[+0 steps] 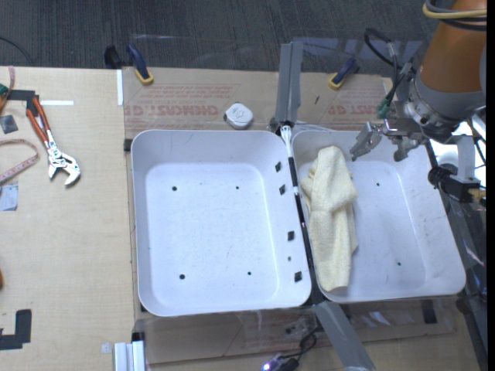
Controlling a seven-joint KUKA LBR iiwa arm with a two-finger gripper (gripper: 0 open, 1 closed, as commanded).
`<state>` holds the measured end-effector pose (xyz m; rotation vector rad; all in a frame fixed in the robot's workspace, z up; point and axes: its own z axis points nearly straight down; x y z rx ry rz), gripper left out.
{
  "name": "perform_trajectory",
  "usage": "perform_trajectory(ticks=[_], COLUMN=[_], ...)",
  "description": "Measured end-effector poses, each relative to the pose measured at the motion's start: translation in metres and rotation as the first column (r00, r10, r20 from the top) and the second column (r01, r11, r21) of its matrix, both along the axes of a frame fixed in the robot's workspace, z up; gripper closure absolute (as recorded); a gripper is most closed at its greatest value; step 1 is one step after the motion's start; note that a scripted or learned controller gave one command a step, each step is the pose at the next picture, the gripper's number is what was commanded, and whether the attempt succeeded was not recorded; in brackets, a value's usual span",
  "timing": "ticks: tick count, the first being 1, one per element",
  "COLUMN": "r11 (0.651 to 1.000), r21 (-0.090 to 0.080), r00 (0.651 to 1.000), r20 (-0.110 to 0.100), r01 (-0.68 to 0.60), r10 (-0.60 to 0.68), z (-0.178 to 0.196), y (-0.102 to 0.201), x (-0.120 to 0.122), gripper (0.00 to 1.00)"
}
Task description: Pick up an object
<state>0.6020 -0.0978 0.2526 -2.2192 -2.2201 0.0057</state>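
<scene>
Cream towel [332, 215] lies along the left wall of the right bin [410, 284]; the gripper [380, 141] hangs near that bin's far edge, fingers spread wide, holding nothing; approach step; next move calls for descending onto the towel.

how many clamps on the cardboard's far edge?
2: a blue-and-yellow clamp at the far-left corner, and a second clamp at the far right, near the arm. More may hide behind the arm.
</scene>
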Motion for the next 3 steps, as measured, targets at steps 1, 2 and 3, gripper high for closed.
perform_trajectory(ticks=[1, 2, 3], r11=[1.0, 1.0, 0.988], r21=[0.001, -0.001, -0.001], r00=[1.0, 1.0, 0.988], r20=[0.0, 0.003, 0.005], r01=[0.008, 0.025, -0.153], r10=[-0.008, -0.025, 0.153], z=[-0.146, -0.141, -0.161], y=[0.003, -0.071, -0.032], x=[-0.062, 0.018, 0.049], gripper=[0.0, 0.0, 0.0])
